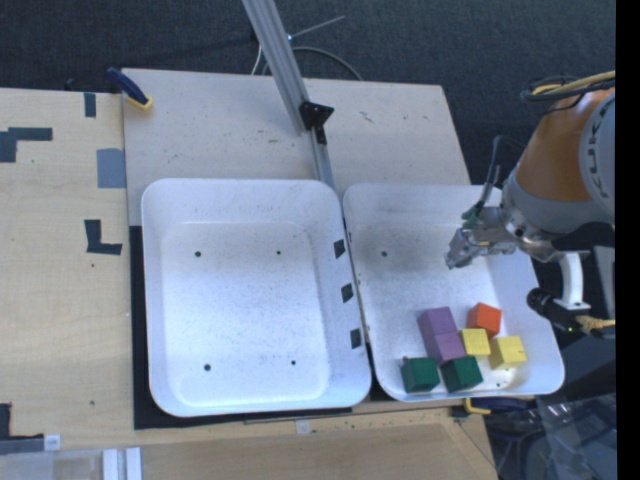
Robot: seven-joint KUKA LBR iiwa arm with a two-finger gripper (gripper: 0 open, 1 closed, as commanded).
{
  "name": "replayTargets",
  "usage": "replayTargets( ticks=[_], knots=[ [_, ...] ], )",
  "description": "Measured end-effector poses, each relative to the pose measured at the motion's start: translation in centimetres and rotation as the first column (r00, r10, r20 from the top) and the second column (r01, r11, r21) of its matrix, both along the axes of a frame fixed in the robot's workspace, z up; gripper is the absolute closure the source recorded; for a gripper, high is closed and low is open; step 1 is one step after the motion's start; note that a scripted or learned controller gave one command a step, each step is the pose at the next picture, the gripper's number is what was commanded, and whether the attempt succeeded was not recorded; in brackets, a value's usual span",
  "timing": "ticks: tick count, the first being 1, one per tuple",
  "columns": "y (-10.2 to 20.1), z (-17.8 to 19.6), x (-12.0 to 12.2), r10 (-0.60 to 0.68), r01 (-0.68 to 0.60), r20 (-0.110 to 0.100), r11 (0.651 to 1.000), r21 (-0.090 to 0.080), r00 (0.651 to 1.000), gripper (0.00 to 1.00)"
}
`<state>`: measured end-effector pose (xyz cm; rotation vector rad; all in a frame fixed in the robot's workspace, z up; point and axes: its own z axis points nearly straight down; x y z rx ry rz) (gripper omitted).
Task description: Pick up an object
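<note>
Several small blocks lie at the near end of the right bin (400, 218): a purple block (440, 331), an orange block (487, 318), two yellow blocks (476, 342) (509, 351) and two green blocks (421, 374) (462, 372). My gripper (460, 253) hangs over the middle right of that bin, above and behind the blocks, apart from them. Nothing shows between its fingers.
The left bin (160, 208) sits beside the right one. A slanted metal rail (275, 43) runs from the top down to the bins' junction. A blue and yellow tool (129, 87) lies on the bench at the far left. Cables trail at the right.
</note>
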<state>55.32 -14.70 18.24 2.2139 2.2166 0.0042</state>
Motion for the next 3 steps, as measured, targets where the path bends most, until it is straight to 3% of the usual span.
replayTargets(
  ticks=[1, 2, 3],
  knots=[
    [0.2, -0.5, -0.3, 0.000, 0.000, -0.010, 1.000, 0.003, 1.000, 0.00],
    [3.5, -9.0, -4.6, 0.000, 0.000, -0.004, 1.000, 0.000, 1.000, 0.00],
    [2.1, -9.1, -6.9, -0.002, 0.002, -0.013, 1.000, 0.005, 1.000, 0.00]
  ],
)
